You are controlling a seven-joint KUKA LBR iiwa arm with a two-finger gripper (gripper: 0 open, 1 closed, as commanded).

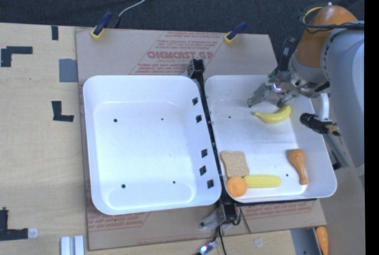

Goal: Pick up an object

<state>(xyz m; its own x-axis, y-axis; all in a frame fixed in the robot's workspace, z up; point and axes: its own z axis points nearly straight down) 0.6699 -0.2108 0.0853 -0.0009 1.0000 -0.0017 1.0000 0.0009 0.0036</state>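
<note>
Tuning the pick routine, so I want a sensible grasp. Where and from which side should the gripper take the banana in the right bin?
Grip the banana at its thick middle, coming straight down from above, closing across its narrow width. It lies flat in the right bin, curved and long left to right, apart from the other food, so the middle probably gives the steadiest hold. The gripper is just above it.

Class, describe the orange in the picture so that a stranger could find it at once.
Look in the right-hand bin of the two white bins, at its near left corner. The orange sits there, touching a slice of bread behind it and a corn cob beside it. It alone is round.
</note>
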